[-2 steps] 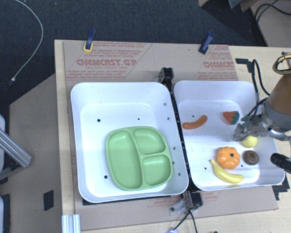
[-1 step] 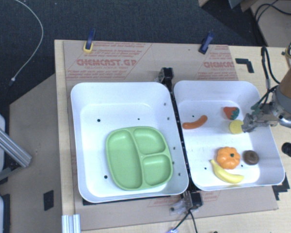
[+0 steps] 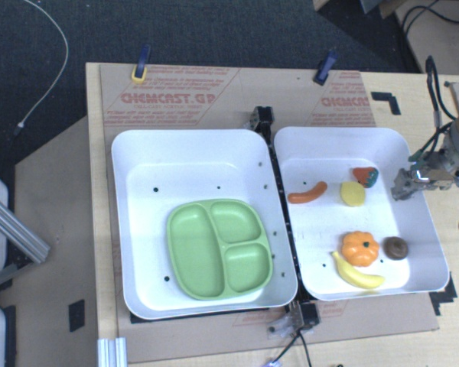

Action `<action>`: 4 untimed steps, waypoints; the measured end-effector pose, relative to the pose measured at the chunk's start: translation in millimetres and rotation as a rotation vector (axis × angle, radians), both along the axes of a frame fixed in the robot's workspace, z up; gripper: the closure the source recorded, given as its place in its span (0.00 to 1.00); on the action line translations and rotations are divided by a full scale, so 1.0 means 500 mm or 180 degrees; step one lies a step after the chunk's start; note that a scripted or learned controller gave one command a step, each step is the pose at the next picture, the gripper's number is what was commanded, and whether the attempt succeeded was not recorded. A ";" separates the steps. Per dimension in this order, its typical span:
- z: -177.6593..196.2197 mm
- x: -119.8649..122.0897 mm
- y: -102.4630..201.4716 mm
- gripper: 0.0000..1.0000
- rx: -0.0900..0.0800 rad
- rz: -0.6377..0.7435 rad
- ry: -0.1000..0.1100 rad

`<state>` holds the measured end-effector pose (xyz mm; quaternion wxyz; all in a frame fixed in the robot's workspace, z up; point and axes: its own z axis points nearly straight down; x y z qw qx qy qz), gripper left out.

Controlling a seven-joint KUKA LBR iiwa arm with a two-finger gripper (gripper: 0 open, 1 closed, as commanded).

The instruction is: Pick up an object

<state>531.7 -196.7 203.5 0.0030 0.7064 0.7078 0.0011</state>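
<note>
i'm eyeing the orange pumpkin (image 3: 359, 248) in the right bin (image 3: 421, 239), touching the banana (image 3: 359, 274): looks light, stiff, slick, so take it across its middle. chili (image 3: 307, 193), lemon (image 3: 353, 194) and a brown nut (image 3: 396, 248) sit nearby. left bin (image 3: 138, 205) holds a green divided plate (image 3: 218, 248). gripper (image 3: 408, 183) sits at the right bin's rim, probably carrying nothing.

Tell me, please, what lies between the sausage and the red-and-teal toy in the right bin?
In the camera view, a small yellow lemon-like toy sits between the sausage and the red-and-teal toy, slightly lower than both.
</note>
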 end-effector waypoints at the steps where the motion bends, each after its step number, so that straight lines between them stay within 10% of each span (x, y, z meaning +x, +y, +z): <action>1: 0.084 0.003 -0.001 1.00 -0.0001 -0.0001 -0.0003; 4: 0.074 0.063 0.315 1.00 0.0012 -0.0003 0.0026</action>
